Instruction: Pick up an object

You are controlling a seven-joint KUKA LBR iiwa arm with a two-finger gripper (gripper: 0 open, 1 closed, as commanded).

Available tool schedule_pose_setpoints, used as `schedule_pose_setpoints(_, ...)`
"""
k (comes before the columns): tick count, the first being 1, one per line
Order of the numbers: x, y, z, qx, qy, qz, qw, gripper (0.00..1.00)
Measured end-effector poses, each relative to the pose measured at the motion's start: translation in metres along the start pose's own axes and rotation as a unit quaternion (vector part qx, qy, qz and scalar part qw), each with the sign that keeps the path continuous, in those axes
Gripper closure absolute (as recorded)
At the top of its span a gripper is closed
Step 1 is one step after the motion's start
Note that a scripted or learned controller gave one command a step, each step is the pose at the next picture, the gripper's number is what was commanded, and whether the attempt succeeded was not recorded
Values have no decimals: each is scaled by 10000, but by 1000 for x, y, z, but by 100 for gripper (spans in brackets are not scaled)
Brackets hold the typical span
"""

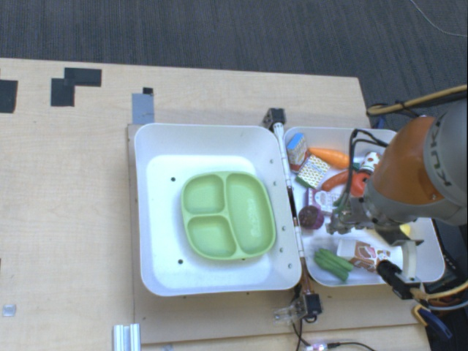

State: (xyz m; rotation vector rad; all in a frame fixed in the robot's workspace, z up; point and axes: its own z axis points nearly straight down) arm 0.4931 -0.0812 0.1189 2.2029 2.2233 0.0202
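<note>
Objects crowd the right bin [431,265]: carrot [329,156], purple ball [311,216], green vegetable [333,263]. Claw [344,221] hangs low over them, presumably seeking a grasp; its state cannot be determined.

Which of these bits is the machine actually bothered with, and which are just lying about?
Part of the job:
- end effector, over the right bin
- carrot
- green vegetable
- dark purple round item
- checkered packet

Just lying about:
- green divided plate in the left bin
- black tape patches on the bench
</note>
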Motion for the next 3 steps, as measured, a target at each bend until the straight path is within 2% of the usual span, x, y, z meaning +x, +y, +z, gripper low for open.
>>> schedule_pose_setpoints(1, 0, 0, 0, 1, 0, 5, 10000, 0)
schedule_pose_setpoints(2, -4, -5, 32, 58, -3, 38, 10000, 0)
schedule_pose_setpoints(3, -4, -3, 21, 31, -5, 22, 10000, 100)
